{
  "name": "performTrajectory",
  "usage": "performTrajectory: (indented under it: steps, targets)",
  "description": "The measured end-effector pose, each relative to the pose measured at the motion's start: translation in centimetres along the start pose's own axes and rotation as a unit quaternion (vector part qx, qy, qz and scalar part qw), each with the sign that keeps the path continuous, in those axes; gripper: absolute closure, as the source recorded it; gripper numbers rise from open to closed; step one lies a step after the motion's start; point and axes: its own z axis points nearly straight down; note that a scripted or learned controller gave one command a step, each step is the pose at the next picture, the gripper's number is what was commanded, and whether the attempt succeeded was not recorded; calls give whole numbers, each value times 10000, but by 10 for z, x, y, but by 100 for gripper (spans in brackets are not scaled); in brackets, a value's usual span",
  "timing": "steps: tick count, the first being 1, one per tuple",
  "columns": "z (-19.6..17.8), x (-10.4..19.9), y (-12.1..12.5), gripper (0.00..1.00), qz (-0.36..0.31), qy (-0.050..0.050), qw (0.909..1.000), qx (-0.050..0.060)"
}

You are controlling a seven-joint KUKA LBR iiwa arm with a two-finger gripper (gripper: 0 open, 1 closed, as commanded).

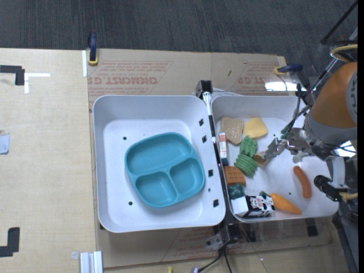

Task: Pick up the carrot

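The carrot [285, 204] lies on the floor of the right bin [273, 108], near its front wall, its thick end just beside a black-and-white toy cow [260, 205] and well apart from the end effector [273, 149]. Nothing is in the grasp, so I judge this to be the approach step, not yet over the target.

The end effector hangs above the middle of the bin, its metal fingers pointing toward the green toy vegetables [247, 154]; they look slightly apart with nothing between them. The grey arm [333, 104] reaches in from the right, its orange band high and the wrist bent down into the bin.

The next move calls for shifting toward the bin's front wall, past the sausage [302, 181], and descending across the carrot's narrow width, clear of the cow.
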Motion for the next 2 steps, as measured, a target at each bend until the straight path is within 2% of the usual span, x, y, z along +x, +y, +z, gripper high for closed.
performTrajectory:
  steps: [1,2]
  targets:
    - [-11,2,-61,0,-217,11,9998,12]
    - [34,4,-61,0,-1762,16,9843,5]
